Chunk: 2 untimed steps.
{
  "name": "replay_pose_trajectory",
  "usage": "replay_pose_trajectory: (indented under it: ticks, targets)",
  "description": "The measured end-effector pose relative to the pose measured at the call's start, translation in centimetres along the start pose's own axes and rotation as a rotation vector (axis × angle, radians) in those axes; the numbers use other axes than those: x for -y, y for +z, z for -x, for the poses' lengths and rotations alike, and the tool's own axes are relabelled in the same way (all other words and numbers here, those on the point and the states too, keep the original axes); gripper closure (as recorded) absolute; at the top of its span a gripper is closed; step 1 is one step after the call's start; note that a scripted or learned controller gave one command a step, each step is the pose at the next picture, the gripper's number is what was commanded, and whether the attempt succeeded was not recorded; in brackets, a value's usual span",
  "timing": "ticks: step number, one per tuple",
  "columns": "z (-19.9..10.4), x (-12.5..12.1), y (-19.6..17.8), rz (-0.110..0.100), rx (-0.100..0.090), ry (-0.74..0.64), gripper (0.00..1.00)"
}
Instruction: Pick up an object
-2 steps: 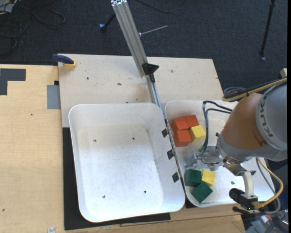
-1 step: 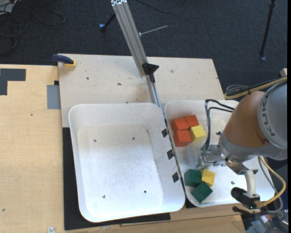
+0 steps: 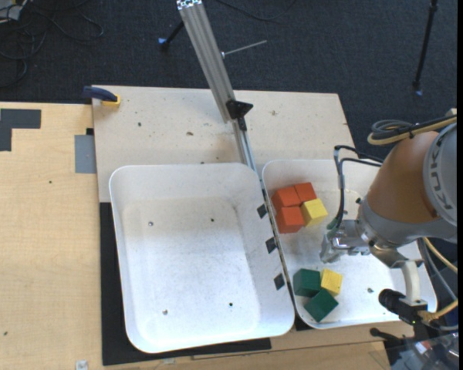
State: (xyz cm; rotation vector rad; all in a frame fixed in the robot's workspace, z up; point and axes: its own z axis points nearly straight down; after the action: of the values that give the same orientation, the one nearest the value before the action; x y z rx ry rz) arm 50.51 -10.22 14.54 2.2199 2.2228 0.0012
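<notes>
The right bin point(image 3: 347, 172) holds several blocks. Two orange blocks point(image 3: 291, 206) sit near its left wall with a small yellow block point(image 3: 315, 210) touching them on the right. Nearer the front lie two green blocks point(image 3: 314, 292) and another yellow block point(image 3: 332, 281) between them. My gripper point(image 3: 338, 247) hangs over the bin's middle, just above and right of the front yellow block, and right of the orange ones. Nothing shows between its fingers.
The left bin point(image 3: 131, 199) stands beside the right one, with a divider carrying black clips point(image 3: 270, 243) between them. A slanted aluminium rail point(image 3: 214, 68) rises behind the bins. Cables point(image 3: 390, 132) loop at the right.
</notes>
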Motion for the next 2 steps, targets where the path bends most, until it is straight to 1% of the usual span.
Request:
replay_pose_trajectory:
  ticks: [1,2]
  targets:
    - [0.9,-0.6,-4.7,0.002,0.001,0.001,1.00]
    - [1.0,-0.7,-9.8,0.003,0.001,0.001,1.00]
